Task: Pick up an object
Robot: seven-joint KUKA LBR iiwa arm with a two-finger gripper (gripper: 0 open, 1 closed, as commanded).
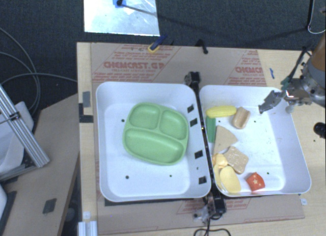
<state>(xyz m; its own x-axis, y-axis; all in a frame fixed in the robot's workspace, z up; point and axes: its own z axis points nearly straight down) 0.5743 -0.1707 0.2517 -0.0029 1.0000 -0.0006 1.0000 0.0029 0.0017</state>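
Nearest in the right bin (298,171), against its front wall: red tomato piece (255,181), yellow lemon-like piece (228,179), tan cracker (236,158). Farther back: pale wedge (224,138), bread roll (240,118), yellow banana-like piece (220,111). Left of that bin, green divided plate (157,133). Above its far right corner, gripper (279,100), fingers spread, holding nothing.

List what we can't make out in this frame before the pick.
- Arm: cut off by the camera view's right edge, just the wrist end in frame.
- Gripper: small and blurred, finger state unreadable.
- Green item: mostly hidden by the yellow piece and the bin wall; can't identify.
- Red item: too small to identify.
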